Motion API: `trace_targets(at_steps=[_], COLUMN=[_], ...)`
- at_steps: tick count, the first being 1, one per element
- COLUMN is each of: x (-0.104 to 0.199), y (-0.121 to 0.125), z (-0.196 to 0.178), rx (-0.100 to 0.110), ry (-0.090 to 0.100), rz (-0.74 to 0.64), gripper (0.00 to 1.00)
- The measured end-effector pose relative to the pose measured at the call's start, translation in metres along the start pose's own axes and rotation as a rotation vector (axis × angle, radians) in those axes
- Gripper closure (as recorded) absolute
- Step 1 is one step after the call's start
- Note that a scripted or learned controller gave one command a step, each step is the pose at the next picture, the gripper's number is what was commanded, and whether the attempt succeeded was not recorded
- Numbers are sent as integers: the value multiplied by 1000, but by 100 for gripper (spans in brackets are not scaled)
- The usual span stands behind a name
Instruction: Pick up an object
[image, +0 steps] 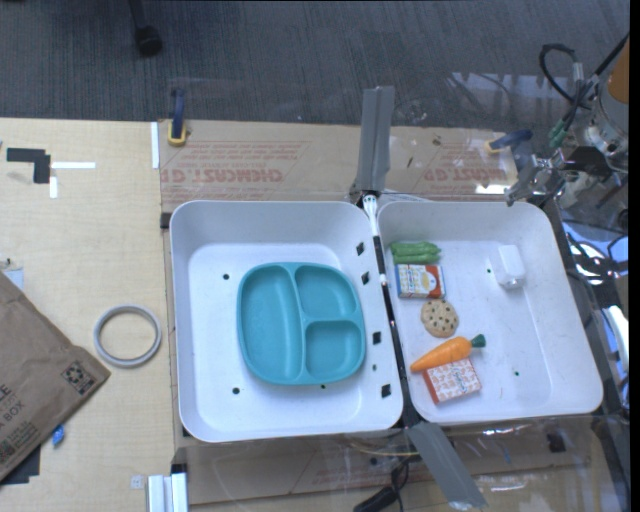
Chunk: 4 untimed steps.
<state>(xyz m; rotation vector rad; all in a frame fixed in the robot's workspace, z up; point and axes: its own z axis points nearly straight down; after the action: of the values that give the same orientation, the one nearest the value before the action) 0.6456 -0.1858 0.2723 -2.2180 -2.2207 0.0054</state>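
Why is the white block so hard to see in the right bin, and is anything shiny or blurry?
In the camera view, the white block nearly matches the bright right bin, marked out mainly by a faint shadow; the clear shield behind the bins shows pale glare streaks; the gripper at the top right looks cluttered and soft; the carrot and teal plate look clear.

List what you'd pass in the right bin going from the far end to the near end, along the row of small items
Green pea pod → small printed packet → cookie → carrot → red printed box.
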Motion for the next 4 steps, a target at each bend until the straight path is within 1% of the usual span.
trace_targets(at_steps=[1, 2, 3, 4], x=[53, 90, 81, 80], y=[-50, -12, -47, -46], z=[135, 176, 176, 167], rx=[0, -11, -14, -14], ry=[0, -3, 0, 0], rz=[-13, -225, -134, -131], gripper=[0, 0, 0, 100])
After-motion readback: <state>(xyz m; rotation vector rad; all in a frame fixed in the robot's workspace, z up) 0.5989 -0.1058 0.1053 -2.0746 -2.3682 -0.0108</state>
